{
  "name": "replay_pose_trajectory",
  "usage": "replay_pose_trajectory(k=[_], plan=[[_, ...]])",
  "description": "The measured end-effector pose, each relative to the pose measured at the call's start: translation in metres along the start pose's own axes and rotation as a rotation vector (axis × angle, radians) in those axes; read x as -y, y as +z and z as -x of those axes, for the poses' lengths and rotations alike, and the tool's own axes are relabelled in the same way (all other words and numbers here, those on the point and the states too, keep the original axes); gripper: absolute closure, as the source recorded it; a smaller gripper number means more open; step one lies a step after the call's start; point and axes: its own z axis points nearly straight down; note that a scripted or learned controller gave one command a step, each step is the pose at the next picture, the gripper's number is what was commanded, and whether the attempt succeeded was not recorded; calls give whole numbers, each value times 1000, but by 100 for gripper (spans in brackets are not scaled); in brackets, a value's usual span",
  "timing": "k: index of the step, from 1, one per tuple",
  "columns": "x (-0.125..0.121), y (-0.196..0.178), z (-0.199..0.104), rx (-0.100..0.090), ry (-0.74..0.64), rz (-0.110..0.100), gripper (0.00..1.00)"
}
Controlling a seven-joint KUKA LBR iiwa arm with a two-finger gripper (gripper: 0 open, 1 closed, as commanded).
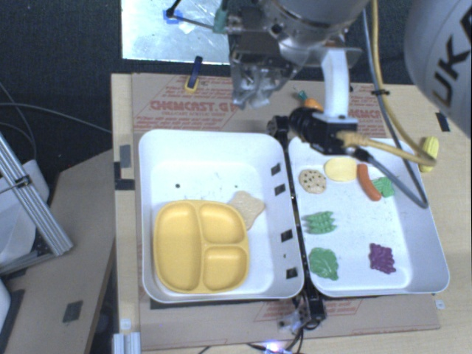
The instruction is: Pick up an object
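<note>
Honestly, nothing had been picked yet. The carrot looked like the easiest grab: it lay in the right bin, upper middle of it, long axis running upper left to lower right, touching a green piece at its lower end. A yellow disc sat just beside it, a cookie further left. The gripper hung over the cardboard above the left bin, carrying nothing; couldn't tell whether it was spread or closed.

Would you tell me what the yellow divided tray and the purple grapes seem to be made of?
The yellow divided tray looks like moulded plastic, smooth and matte, with rounded compartment edges. The purple grapes look like a toy in plastic or rubber, uniformly coloured and bumpy; which of the two is unclear.
</note>
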Motion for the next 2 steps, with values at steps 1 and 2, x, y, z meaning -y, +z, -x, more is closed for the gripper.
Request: replay_pose_trajectory(k=[1,2], plan=[[41,113,-13,6,2,-12,100],[-38,22,-4,-1,10,13,100]])
